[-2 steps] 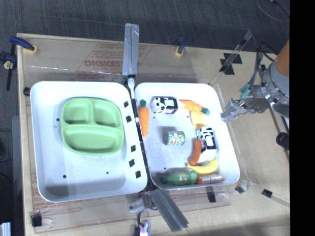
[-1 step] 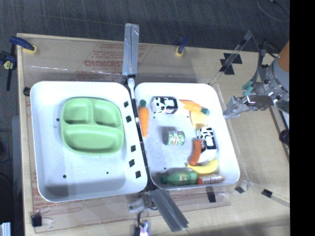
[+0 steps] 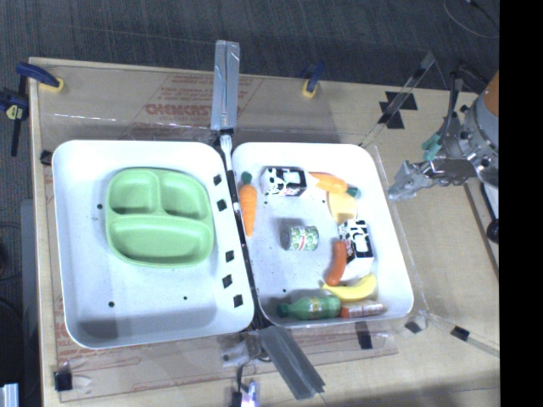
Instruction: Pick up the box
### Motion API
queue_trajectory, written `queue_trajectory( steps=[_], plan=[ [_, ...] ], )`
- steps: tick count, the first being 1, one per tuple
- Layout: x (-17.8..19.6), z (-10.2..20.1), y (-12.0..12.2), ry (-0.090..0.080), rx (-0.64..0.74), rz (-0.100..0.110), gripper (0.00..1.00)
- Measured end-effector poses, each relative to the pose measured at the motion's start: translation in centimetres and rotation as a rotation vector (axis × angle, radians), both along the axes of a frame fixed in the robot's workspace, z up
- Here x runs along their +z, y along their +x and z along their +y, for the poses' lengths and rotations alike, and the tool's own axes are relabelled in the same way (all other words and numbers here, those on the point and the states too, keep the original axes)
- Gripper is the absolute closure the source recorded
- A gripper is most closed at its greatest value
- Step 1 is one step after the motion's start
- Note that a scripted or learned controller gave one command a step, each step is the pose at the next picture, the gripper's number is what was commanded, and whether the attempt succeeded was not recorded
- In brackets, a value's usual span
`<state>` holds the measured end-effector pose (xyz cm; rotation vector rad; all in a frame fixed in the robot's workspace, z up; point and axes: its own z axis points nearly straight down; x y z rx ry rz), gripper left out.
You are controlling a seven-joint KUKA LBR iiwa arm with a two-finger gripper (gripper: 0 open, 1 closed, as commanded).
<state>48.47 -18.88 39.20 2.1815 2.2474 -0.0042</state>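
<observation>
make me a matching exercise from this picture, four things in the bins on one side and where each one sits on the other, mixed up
Things:
1. green divided plate
2. small can
3. green bottle
4. carrot

Places:
A. front edge of the right bin
B. left bin
C. middle of the right bin
D. against the right bin's left wall

Pairs: 1-B, 2-C, 3-A, 4-D
</observation>
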Motion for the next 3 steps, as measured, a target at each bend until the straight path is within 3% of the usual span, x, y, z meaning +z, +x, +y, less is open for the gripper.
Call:
queue_trajectory(
  steps=[2, 3],
  plan=[
    [2.1, 0.1, 0.3, -0.004, 0.014, -0.003, 1.0],
    [5.1, 0.5, 5.0, 0.007, 0.16, 0.003, 1.0]
  ],
)
